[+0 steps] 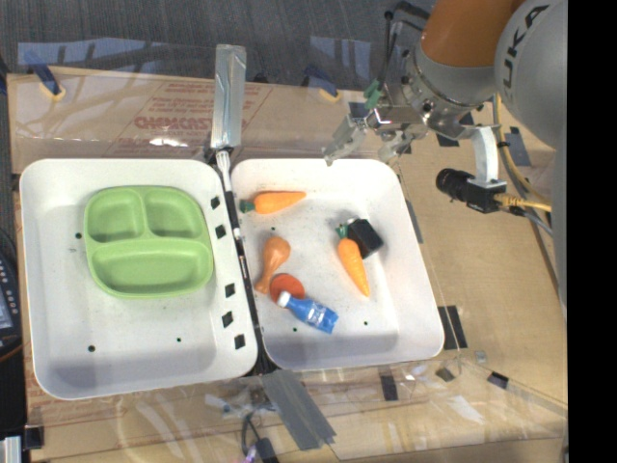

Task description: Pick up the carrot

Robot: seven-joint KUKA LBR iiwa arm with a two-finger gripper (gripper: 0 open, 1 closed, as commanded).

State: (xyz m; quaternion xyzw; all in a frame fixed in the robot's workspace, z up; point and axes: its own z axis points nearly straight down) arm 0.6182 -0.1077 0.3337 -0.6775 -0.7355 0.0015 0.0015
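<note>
On the table (482, 287), two shallow white bins sit side by side, touching along their inner edges.

Left bin (58, 336): one green divided plate (149, 239), three compartments, lying flat toward the far half of the bin.

Right bin (405, 316):
- One carrot (355, 265), orange with a green top, lying in the right half, pointed end toward the near edge. Its green end touches a small black block (365, 235) just beyond it.
- A second carrot (275, 202), lying crosswise near the far left corner, tip pointing right.
- One tan pear-shaped piece (273, 258), left of centre, narrow end pointing toward the near edge.
- One red round piece (286, 285), just beside the lower end of the tan piece.
- One blue bottle (311, 313) with a white cap, lying on its side, cap end touching the red piece.

Arm (525, 37): grey with an orange band, entering from the upper right.

Claw (371, 138): hanging above the far right rim of the right bin, well apart from both carrots. Its fingers look slightly spread, with nothing between them.
</note>
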